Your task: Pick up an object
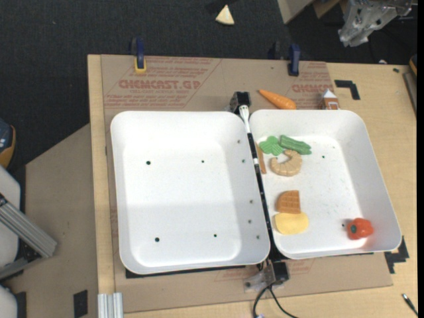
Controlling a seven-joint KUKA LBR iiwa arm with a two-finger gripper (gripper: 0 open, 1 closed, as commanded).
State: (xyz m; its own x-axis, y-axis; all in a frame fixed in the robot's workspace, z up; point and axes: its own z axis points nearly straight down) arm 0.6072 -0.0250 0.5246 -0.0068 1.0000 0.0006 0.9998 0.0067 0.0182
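Tomato (pixel 360 228), small and alone near the right bin's (pixel 377 158) front right corner, looked light, stiff, perhaps slippery; pinching across its middle seemed best.

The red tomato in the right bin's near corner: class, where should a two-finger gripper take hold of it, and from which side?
Grip the tomato across its round body, coming straight down from above. It lies near the right bin's sloping corner wall, so a sideways approach would likely hit the rim. It stands apart from the yellow piece, leaving room for fingers on either side. The gripper is at the view's top right, away from the bins.
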